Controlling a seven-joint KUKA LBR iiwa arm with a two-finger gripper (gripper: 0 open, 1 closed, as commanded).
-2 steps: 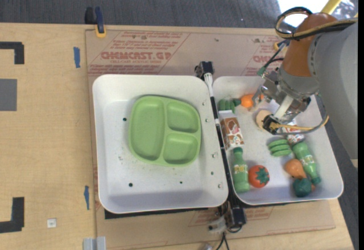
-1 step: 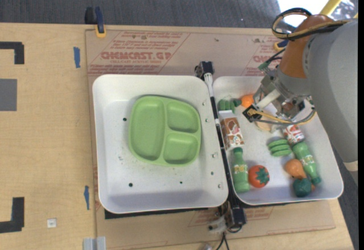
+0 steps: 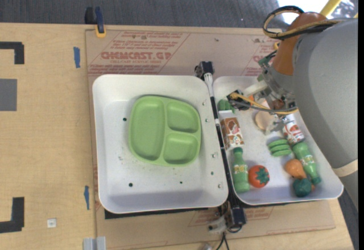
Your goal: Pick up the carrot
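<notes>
Carrot: small orange carrot with green top (image 3: 294, 168) lies at 5 o'clock in the right shallow white bin (image 3: 335, 191) | Arm: grey arm reaches from 3 o'clock, two-finger gripper (image 3: 272, 97) low at bin's 12 o'clock, well apart | Jaws: cannot tell

The divided plate (image 3: 166, 130) is light green in a white bin (image 3: 108, 146). The tomato (image 3: 258, 176) is red with a green top. The carrot (image 3: 294, 168) is orange. A bottle (image 3: 239, 171) is green with a red label. The worktop (image 3: 45, 129) is tan.

arm (image 3: 333, 89) reaching from right, gripper (image 3: 267, 101) lowered
</notes>
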